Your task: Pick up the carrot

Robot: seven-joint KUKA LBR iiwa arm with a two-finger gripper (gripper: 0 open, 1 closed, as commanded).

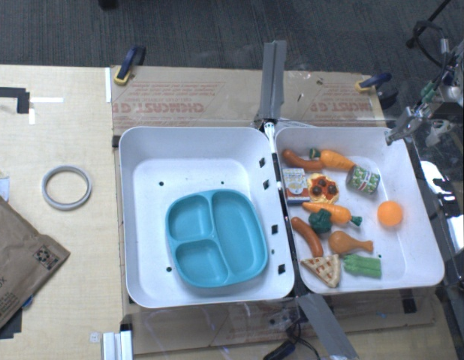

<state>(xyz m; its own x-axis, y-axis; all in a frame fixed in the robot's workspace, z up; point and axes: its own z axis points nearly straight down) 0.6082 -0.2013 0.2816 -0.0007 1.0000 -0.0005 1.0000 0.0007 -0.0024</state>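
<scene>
The right bin (423, 223) holds several toy foods. An orange carrot (336, 213) with a green stem end lies near the bin's middle, touching a dark green broccoli (319, 220) on its left. A second carrot-like orange piece (337, 160) with a green tip lies at the back, beside a brown sausage (295, 158). Around them lie a green can (363, 179), a round pizza piece (323, 188), an orange ball (390, 214), another sausage (307, 235), a drumstick (349, 242), a pizza slice (323, 269) and a green vegetable (363, 266).
The left bin (142, 223) holds a blue divided plate (215, 237). A tape ring (67, 187) and a brown paper bag (18, 265) lie on the bench to the left. Cables and metal fittings (431, 103) crowd the right bin's far right corner.
</scene>
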